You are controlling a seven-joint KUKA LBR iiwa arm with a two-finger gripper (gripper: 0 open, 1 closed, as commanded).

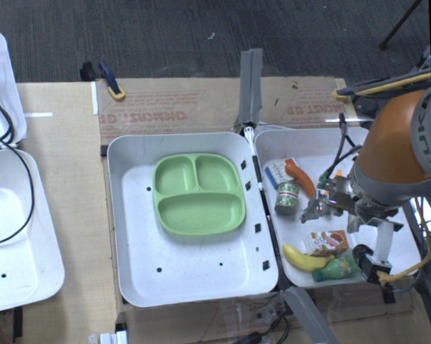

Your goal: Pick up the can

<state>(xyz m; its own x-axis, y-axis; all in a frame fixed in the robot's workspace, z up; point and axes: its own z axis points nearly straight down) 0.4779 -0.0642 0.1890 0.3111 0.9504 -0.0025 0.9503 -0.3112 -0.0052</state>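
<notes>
The can (286,197) stands upright in the right bin (311,148), near that bin's left wall. All positions below are given relative to the can.

Surroundings:
- A blue carton (275,174) lies just behind the can, touching or nearly touching it.
- A carrot (300,177) lies just behind and to the right.
- A snack packet (327,242), a banana (303,258) and a green bottle (336,269) lie in front and to the right, apart from the can.
- The green tray (198,193) sits in the left bin, well to the left.

End effector: the gripper (311,211) hangs just right of the can and slightly in front. Nothing is seen between the fingers. Whether they are apart or together cannot be told at this resolution.

Handling judgement:
- The can is likely rigid, with a smooth labelled wall. It should tolerate firm closure without crushing.
- Its weight depends on contents, which cannot be determined.
- The round wall may slip or roll out of an off-centre pinch.

Recommended hold: straddle the can across its diameter at mid-height or slightly above, descending from overhead. Place the fingers on the left and right sides, where the carton and carrot do not obstruct.
</notes>
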